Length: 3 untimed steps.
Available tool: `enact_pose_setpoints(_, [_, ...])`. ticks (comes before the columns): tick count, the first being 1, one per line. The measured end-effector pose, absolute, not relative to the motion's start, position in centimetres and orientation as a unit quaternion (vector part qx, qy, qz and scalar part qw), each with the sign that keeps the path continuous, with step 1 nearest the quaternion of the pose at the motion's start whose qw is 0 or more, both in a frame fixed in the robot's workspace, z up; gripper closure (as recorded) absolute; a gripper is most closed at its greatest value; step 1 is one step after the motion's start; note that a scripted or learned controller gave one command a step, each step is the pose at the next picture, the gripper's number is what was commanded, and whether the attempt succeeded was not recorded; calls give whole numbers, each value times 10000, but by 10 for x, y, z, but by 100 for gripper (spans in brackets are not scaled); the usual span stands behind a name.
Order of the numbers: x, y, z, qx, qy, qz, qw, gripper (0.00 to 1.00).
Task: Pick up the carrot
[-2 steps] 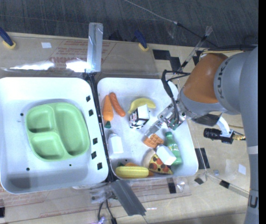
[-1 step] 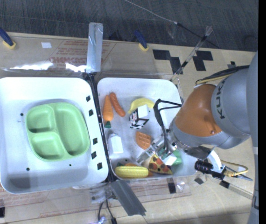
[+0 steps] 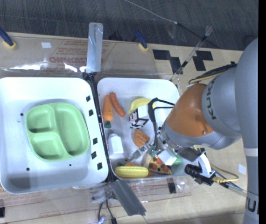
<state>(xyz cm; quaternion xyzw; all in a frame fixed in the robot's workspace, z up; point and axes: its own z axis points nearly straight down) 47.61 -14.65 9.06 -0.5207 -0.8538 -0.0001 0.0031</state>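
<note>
Hanging low over the front of the right bin, the gripper is seen at the end of the grey arm, below the orange band. Whether it is spread or closed cannot be told, since the metal parts there are small and partly hidden under the wrist. Nothing can be made out as held.

Just beside the gripper, a waffle-like orange piece lies toward the bin's middle, and a pizza slice lies below it near the front wall. A corn cob rests along the front edge, with a small white bottle to its upper left. A banana is seen farther back, near a small dark-and-white item that cannot be identified.

The carrot lies at the back left of the right bin, near the divider, roughly lengthwise, its green end toward the front. A second, slimmer orange piece lies just beside it, touching or nearly so. The carrot is well apart from the gripper.

The step in hand is judged to be the approach: no grasp on the carrot has been made. The next move would call for the gripper to be carried toward the back left of the bin, opened across the carrot's narrow width, and lowered without the neighbouring orange piece being caught.

The left bin holds a green divided plate.
</note>
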Motion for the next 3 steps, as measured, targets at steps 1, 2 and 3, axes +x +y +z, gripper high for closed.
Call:
enact_pose_setpoints(1, [560,-128,92,-5785,-8157,0,8,0])
enact_pose_setpoints(2, [476,-149,91,-3887,-9214,3,-5,0])
enact_pose_setpoints(3, [477,-149,101,-3868,-9222,-3,-5,100])
